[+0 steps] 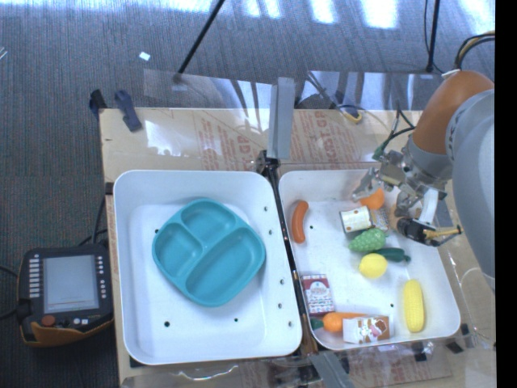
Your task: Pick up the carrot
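Lying crosswise, green end leftward, the carrot (333, 322); gripper (386, 191) well apart, grip unreadable.

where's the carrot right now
In the camera view the carrot lies at the near edge of the right bin, between the red carton and a small box.

Arm (477, 148): grey casing, orange band above wrist. Gripper (386, 186): bare metal, black cables looping off its side.

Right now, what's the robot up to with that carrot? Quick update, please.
Tool low over right bin's far end, orange piece at its tips. Carrot at near edge, against a small carton. Grip unclear.
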Tool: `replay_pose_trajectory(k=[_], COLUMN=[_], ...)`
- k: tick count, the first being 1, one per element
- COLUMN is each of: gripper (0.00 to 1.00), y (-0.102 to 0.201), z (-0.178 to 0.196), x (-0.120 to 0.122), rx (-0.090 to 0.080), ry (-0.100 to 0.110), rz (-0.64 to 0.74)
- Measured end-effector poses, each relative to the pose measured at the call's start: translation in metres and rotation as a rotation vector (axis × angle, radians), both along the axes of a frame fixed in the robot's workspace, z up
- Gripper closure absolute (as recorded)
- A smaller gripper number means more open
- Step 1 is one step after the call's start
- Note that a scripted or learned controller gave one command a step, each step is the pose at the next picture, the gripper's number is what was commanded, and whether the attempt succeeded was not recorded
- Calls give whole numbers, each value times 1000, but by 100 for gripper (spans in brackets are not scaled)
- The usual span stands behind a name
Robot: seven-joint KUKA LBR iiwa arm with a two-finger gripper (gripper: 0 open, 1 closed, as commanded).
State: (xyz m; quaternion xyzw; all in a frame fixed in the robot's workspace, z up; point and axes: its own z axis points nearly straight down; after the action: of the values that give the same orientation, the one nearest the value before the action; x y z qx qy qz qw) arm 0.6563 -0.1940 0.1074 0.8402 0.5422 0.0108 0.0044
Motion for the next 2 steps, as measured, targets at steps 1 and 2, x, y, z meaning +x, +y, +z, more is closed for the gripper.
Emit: replay_pose_trajectory(k=[1, 2], gripper=[100, 100], y=[-2, 7], z=[6, 40], x=[-2, -41], rx=[-6, 1], ry=[5, 28], rz=[3, -326])
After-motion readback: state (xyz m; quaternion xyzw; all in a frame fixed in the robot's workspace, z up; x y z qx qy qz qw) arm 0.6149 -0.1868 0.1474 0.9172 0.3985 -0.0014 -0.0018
